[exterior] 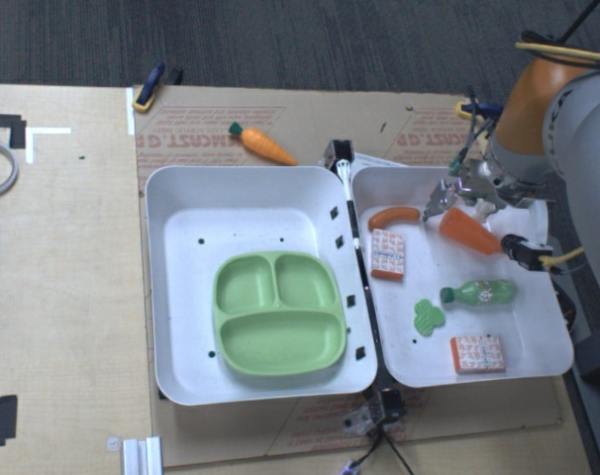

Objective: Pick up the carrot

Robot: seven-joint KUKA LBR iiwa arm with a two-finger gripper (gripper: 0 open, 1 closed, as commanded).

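Observation:
An orange carrot (263,144) with a green top lies on the cardboard outside the bins, just behind the left bin's far edge. A second orange, tapered piece (468,231) that looks like a carrot lies in the right bin (538,359) near its far right side. My gripper (456,198) hangs over the far part of the right bin, right at the upper left end of that orange piece. The wrist hides the contact between them.
The right bin also holds a red sausage (393,216), a small printed box (387,253), a green bottle (478,292), a green leafy toy (429,317) and another printed box (476,352). In the left bin (181,226) sits a green divided plate (278,313).

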